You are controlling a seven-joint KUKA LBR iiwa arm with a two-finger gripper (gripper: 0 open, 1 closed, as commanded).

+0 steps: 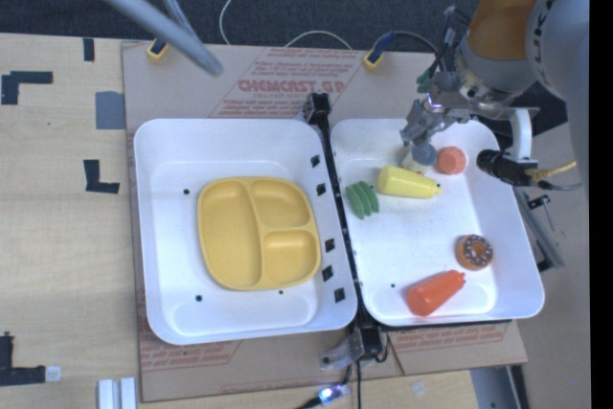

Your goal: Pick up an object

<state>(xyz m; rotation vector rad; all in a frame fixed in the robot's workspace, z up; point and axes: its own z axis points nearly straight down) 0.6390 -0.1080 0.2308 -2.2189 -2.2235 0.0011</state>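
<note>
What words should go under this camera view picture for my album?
Robot gripper hovers by the yellow corn and small orange ball in the right bin; yellow plate waits left.

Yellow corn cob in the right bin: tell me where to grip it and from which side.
Grip the yellow corn cob across its thick middle, coming straight down from above. It lies flat and roughly left-right in the right bin, so fingers closing across its short width probably fit best. The green piece sits near its left end; stay clear of that end.

Fixed overhead camera, slanted down, both white bins (153, 235) in frame
</note>
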